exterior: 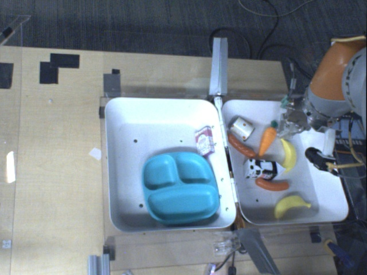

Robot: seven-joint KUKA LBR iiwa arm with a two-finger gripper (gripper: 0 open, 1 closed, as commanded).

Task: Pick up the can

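A single fixed camera looked down at a slant from above the surface (57, 153), far enough back to take in both white bins. The left bin (123, 153) sat near mid-frame and the right bin (327, 193) toward the right edge, with dark floor (143, 10) across the top.

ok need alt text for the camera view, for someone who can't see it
A grey robot arm with an orange band reaches from the right, its gripper above the right bin, beside a carrot and apart from the silver can. Two bananas and two sausages also lie there; the left bin holds a blue tray.
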